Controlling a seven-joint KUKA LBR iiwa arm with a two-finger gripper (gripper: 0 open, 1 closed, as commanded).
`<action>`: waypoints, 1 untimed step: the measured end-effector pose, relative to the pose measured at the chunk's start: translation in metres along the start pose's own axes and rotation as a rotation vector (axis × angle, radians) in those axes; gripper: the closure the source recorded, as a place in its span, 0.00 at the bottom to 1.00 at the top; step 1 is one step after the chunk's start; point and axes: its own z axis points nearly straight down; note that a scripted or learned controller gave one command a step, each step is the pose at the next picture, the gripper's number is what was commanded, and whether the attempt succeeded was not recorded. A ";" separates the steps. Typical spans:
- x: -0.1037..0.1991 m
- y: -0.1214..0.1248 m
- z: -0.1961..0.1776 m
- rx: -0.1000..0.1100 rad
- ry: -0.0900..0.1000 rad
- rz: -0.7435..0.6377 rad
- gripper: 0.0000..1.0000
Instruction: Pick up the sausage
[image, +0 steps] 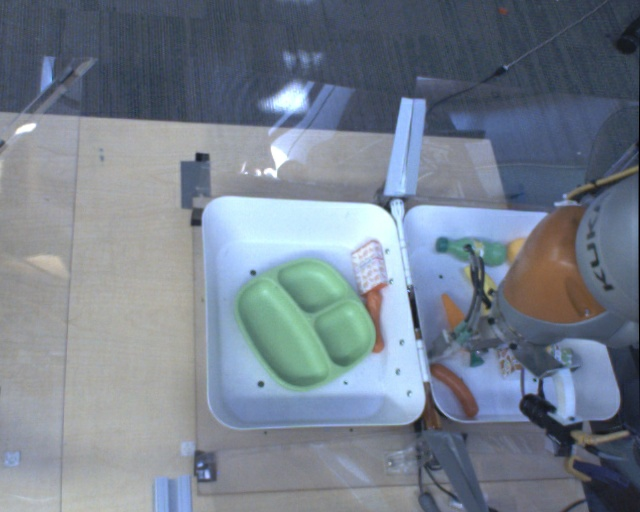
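The sausage (454, 390), reddish-brown and glossy, lies at the front left corner of the right bin (600, 395), slanting towards the near wall. My gripper (474, 342) hangs over the same bin, just behind and to the right of the sausage, below the arm's orange band (550, 275). Cables and the wrist body hide its tips. Nothing shows between them, and the sausage rests on the bin floor.
Also in the right bin are a green toy (462, 246), a yellow piece (516, 247) and a small orange piece (452, 309). The left bin (240, 395) holds a green divided plate (303, 322), a snack packet (368, 265) and an orange stick (375, 320).
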 end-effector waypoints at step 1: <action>-0.001 0.004 -0.012 -0.010 -0.004 -0.001 1.00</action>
